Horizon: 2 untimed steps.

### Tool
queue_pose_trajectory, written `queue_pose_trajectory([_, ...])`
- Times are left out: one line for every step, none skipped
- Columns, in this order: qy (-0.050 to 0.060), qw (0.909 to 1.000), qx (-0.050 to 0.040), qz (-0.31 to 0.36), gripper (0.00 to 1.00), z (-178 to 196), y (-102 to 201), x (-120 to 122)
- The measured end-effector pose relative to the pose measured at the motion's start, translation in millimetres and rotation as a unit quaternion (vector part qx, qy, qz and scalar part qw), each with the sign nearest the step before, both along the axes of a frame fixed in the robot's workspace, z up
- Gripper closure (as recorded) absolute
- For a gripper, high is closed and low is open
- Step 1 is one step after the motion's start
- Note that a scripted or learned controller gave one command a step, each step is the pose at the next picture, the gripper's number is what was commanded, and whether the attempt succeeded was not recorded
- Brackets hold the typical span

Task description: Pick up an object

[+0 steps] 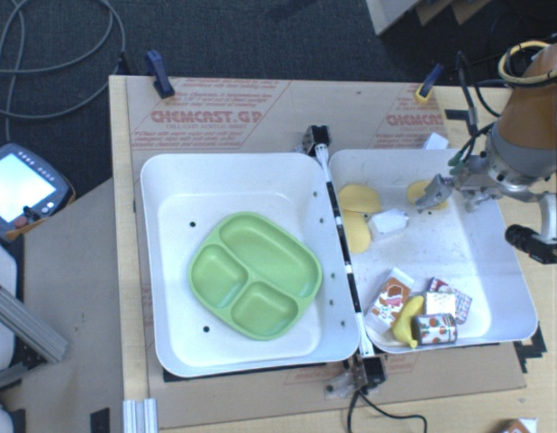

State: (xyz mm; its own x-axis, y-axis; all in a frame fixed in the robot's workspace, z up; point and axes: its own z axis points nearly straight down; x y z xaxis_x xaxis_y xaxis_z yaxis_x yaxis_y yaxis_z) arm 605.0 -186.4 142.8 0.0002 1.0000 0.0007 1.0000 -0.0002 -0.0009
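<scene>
Arm: the grey KUKA arm came in from the right edge, its orange band high at the upper right and the wrist bent down over the far right part of the right bin [522, 309].
Gripper: the gripper [433, 194] pointed leftward, low over the far end of the right bin, beside a small yellow piece [417, 188].
Gripper state: the tip was too small and blurred to judge; nothing could be seen held in it.
Right bin, far end: two pale yellow round objects [357, 213] lay against the divider side, one behind the other, with a small white block [388, 223] just to their right.
Right bin, near end: a banana [407, 319] lay among small printed cartons and a can [433, 329], all clustered at the near corner, well apart from the gripper.
Left bin: the left bin [161, 206] held a green divided plate [254, 274] with three compartments, lying flat near its middle.
Bench: both white bins sat side by side on a cardboard sheet [215, 111] printed in red, held with blue clamps [159, 71] at the far edge.
Surroundings: cables [44, 34] lay on the dark floor at the upper left, and a lit tablet-like screen [17, 188] sat at the left.
</scene>
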Motion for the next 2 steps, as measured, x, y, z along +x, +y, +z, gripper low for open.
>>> queue_pose_trajectory([-0.003, 1.0, -0.0012, 0.001, 0.0, -56, 17, 44])
queue_pose_trajectory([-0.002, 1.0, -0.0012, 0.001, 0.0, -58, 4, 62])
